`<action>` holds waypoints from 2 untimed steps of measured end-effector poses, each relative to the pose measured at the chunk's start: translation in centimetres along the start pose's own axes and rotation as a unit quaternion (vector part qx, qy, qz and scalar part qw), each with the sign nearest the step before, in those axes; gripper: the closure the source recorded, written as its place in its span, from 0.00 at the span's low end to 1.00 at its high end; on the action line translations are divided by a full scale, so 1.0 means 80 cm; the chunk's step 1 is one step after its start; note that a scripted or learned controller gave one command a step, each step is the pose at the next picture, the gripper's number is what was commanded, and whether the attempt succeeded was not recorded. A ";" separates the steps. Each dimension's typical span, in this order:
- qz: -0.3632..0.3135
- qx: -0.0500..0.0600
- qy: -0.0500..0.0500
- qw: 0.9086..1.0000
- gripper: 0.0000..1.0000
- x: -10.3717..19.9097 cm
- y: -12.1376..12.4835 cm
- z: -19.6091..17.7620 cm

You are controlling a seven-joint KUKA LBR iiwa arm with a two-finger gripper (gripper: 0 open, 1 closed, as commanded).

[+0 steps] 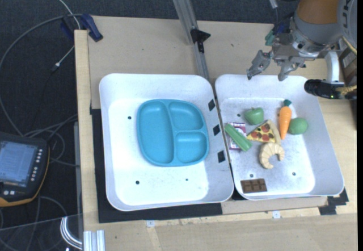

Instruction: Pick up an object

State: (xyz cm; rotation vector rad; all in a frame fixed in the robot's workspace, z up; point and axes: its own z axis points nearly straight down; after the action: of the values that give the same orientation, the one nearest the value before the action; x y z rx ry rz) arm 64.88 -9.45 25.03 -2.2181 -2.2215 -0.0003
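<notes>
Camera view looks down on two white bins. All the toy food sits in the right bin [317, 147], and the gripper [266, 71] hangs over that bin's back edge, above the food and touching none of it. Its two fingers are spread apart, with nothing between them.

The closest toys are the green apple [254, 114] and the carrot [284, 120]. Both lie toward the front of the bin from the gripper. The carrot's long side runs front to back, with its green top pointing at the gripper. Next to them are a pizza slice [263, 132], a croissant [270, 154] and a green ball [298, 125].

I think the arm has to come forward and go down to reach one. The toys sit close together, so the fingers may bump a neighbor.

The left bin [113, 130] holds a blue plate [172, 132].
</notes>
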 end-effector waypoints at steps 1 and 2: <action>0.000 0.000 0.000 1.000 0.00 0.000 0.000 0.000; 0.001 0.002 0.000 1.000 0.00 0.007 -0.010 0.067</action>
State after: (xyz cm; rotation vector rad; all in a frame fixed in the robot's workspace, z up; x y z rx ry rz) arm 64.05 -8.86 19.66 -2.2184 -2.2187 0.0043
